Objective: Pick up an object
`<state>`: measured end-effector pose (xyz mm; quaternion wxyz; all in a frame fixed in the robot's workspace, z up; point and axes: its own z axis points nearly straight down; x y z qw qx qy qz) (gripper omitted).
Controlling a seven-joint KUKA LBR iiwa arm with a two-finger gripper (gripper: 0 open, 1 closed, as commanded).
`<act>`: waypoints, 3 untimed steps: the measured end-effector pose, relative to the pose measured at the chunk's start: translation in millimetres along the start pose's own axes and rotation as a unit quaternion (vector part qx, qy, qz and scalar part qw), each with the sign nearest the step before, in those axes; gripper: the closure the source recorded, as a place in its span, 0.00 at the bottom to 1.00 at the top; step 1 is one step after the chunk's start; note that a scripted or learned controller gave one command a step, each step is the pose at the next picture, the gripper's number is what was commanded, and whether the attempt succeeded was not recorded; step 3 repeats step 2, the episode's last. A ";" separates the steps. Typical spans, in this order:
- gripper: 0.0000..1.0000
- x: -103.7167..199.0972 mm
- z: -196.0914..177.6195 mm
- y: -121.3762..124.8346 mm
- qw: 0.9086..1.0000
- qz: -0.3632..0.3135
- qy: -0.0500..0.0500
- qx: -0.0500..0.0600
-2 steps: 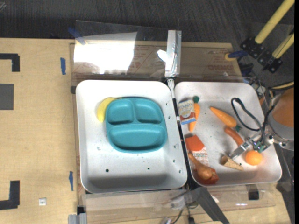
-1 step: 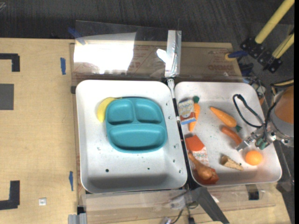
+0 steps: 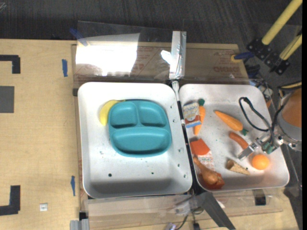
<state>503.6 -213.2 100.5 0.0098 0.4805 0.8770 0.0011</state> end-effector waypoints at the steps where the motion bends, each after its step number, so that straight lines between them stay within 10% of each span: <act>1: 0.00 21.9 11.7 -0.3 0.997 0.071 0.003 0.003; 2: 1.00 19.4 -1.1 2.6 0.998 0.070 -0.001 -0.001; 3: 1.00 19.4 -1.1 2.6 0.998 0.070 -0.001 -0.001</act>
